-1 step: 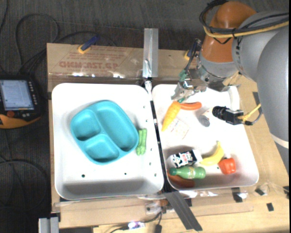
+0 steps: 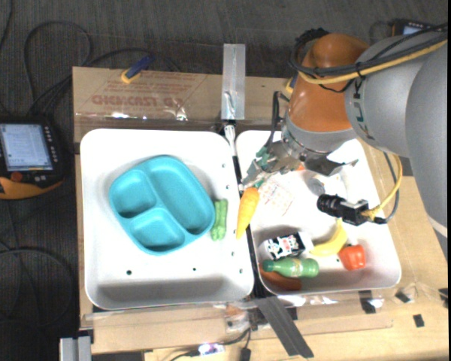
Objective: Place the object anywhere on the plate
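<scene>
Lying nearest, a green bottle (image 2: 292, 268) sits right of the blue plate (image 2: 162, 203), beside a banana (image 2: 330, 241). Farther back, the gripper (image 2: 257, 173) hangs right of the plate, its clenched fingers grasping a carrot (image 2: 246, 209).

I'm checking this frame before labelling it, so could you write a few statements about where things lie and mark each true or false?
1. The blue plate lies in the left bin. True.
2. The carrot lies on the plate. False: it hangs over the rim between the two bins, just below the gripper.
3. The green bean lies beside the plate's right edge in the left bin. True.
4. The banana is in the left bin. False: it lies in the right bin, next to the tomato.
5. The green bottle stands upright. False: it lies on its side.
</scene>
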Robot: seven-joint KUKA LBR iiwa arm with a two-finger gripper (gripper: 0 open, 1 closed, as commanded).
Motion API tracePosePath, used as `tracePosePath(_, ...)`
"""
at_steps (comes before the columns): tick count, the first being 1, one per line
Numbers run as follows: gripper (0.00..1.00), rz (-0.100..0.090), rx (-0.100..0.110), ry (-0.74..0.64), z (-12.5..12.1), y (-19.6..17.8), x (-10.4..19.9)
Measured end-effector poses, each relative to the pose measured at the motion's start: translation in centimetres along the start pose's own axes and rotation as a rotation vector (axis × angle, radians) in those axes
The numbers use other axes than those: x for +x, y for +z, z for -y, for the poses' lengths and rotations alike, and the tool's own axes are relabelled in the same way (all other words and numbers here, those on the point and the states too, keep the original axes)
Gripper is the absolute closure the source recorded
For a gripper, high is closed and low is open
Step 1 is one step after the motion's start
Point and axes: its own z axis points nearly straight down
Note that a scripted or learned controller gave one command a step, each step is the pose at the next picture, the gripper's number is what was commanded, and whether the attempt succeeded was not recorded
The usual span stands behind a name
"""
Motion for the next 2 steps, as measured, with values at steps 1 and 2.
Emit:
tracePosePath(1, 1.00, 0.002, 0.000, -0.117, -6.86, 1.53, 5.38)
tracePosePath(2, 0.00, 0.002, 0.000, -0.117, -6.87, 1.53, 5.38)
